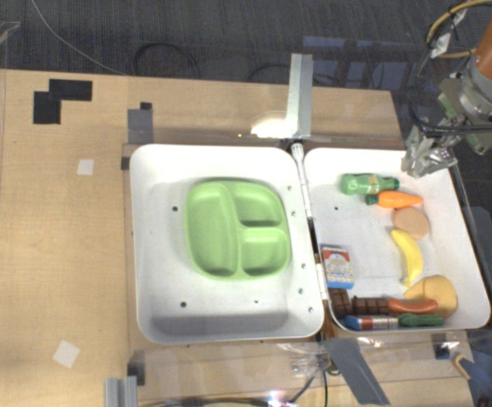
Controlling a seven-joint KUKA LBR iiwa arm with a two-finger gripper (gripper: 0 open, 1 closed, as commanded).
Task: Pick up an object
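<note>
The right bin (475, 253) holds a green bottle (366, 183), an orange carrot (399, 199), a tan round piece (411, 221), a yellow banana (409, 255), an orange-yellow lump (434, 292), a small red, white and blue box (337, 265), a brown chocolate bar (373, 304) and a red and green marker (399, 320). My gripper (426, 156) hangs above the bin's far right corner, up and to the right of the bottle and carrot. Nothing shows between its fingers.
The left bin (157, 227) holds a green divided tray (236, 229). A metal post (300, 96) stands at the back between the two bins. Black cables (424, 83) loop beside the arm at the upper right.
</note>
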